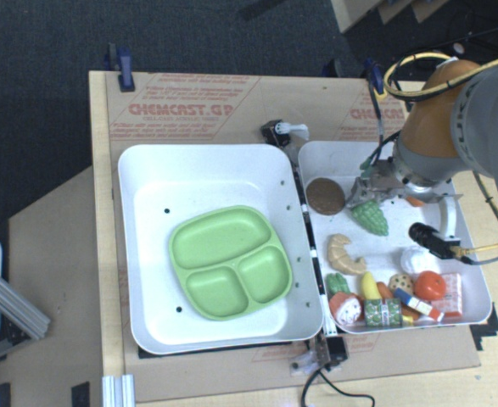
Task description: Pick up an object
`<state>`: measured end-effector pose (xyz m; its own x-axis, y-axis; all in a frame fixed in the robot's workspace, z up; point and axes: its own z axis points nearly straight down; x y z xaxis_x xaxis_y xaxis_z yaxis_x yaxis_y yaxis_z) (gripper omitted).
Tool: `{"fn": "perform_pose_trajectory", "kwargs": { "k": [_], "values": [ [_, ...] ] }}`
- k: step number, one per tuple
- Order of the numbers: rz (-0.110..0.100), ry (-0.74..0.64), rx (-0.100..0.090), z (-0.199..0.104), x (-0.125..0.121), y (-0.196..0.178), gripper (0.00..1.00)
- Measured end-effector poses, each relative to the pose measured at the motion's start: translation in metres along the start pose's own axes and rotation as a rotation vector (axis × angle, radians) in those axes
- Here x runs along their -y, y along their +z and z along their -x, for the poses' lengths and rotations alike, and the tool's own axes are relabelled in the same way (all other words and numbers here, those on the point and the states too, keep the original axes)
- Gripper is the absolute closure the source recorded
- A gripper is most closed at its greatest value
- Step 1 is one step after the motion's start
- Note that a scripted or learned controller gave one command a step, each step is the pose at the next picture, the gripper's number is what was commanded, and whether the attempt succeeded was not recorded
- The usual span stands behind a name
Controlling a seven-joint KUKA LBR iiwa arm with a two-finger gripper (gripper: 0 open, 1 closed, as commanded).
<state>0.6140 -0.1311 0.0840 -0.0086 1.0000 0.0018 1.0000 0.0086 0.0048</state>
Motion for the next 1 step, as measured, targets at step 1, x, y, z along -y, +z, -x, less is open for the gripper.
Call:
{"fn": "perform_pose_trajectory", "kwargs": {
  "k": [1],
  "values": [
    [0.008, -0.003, -0.003, -0.1051, 0.0345, -0.1323, 1.0]
  ]
}}
